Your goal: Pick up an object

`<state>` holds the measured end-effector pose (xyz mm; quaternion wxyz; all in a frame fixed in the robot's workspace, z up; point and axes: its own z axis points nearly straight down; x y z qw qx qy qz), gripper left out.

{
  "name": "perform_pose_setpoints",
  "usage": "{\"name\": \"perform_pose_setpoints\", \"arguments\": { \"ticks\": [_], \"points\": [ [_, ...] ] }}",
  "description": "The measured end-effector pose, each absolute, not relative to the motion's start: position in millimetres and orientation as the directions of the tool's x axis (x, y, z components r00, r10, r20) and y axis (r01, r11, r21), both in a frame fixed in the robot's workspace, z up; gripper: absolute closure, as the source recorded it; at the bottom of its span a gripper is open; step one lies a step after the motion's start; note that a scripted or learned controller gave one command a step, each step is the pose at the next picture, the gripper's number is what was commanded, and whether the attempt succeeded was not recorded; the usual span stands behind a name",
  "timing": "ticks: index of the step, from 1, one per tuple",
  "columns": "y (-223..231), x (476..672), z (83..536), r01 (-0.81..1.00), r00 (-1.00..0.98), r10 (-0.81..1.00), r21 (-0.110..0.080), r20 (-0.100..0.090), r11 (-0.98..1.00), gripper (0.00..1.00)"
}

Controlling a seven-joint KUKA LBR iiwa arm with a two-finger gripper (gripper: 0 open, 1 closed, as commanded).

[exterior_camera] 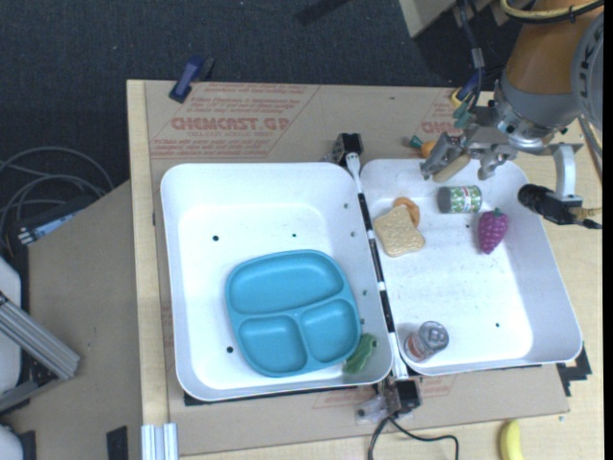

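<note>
Nearest you, a small can lies in the right bin, with a green piece and a blue divided plate in the left bin. Farther back you see toast, purple grapes and a green-labelled can. Above that can, the gripper hangs with fingers spread, holding nothing.

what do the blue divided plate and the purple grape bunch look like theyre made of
Blue three-compartment plate: likely moulded plastic, with even colour, soft sheen and rounded ridges. Purple grape bunch: probably a plastic or rubber toy, uniformly magenta with a bumpy surface; which of the two is unclear.
</note>
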<state>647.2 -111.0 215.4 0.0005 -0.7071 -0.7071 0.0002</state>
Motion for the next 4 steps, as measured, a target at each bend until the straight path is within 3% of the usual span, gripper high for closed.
{"name": "perform_pose_setpoints", "arguments": {
  "ticks": [1, 2, 3, 4],
  "points": [
    [-100.7, 630.5, 156.9, 1.000, 0.000, 1.000, -0.003, 0.001, 0.000, 0.00],
    [-129.5, 666.6, 105.7, 1.000, -0.001, 1.000, 0.018, -0.007, 0.002, 0.00],
    [-131.4, 668.3, 118.5, 1.000, -0.002, 1.000, 0.025, -0.013, 0.002, 1.00],
    [-108.2, 636.5, 164.6, 1.000, -0.001, 1.000, 0.000, 0.001, 0.001, 1.00]
  ]
}}
